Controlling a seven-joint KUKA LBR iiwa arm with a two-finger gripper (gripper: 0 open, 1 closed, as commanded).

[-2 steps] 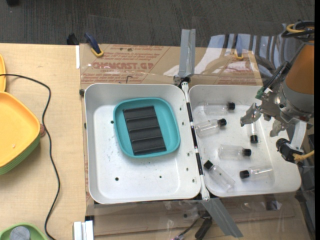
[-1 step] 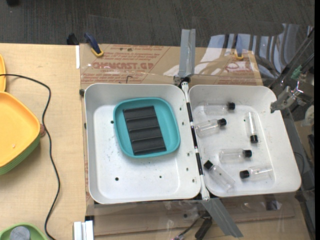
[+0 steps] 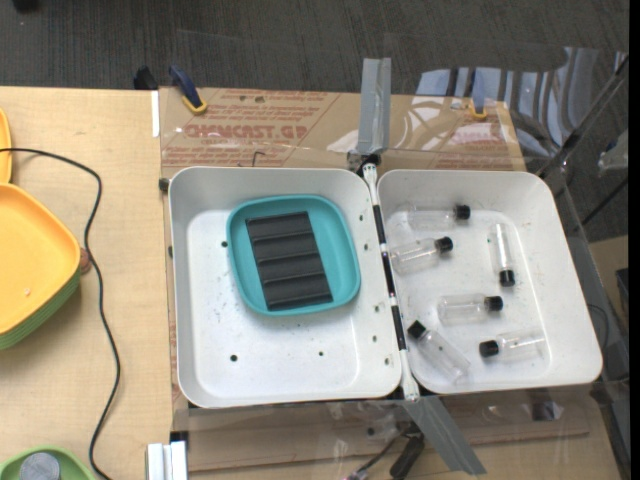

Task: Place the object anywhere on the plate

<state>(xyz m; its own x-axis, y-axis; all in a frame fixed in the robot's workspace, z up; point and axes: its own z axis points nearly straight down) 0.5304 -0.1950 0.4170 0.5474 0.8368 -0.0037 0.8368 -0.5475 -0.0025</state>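
Vials [image 3: 432,249] loose in right bin [image 3: 560,363] for picking; teal plate [image 3: 345,258] waits in left bin [image 3: 200,358]; gripper state: can't tell.

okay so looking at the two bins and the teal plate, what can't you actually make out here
- Clear vials in the right bin, camera view: transparent bodies blend into the white floor; exact count unsure.
- Dark ridged block on the teal plate: what it is, too small.
- Yellow plates: cut off by the left edge.

A teal plate [image 3: 294,256] bearing a ridged black insert [image 3: 288,260] sits in the left bin [image 3: 200,338]; six clear black-capped vials [image 3: 420,253] lie scattered in the right bin [image 3: 560,268].
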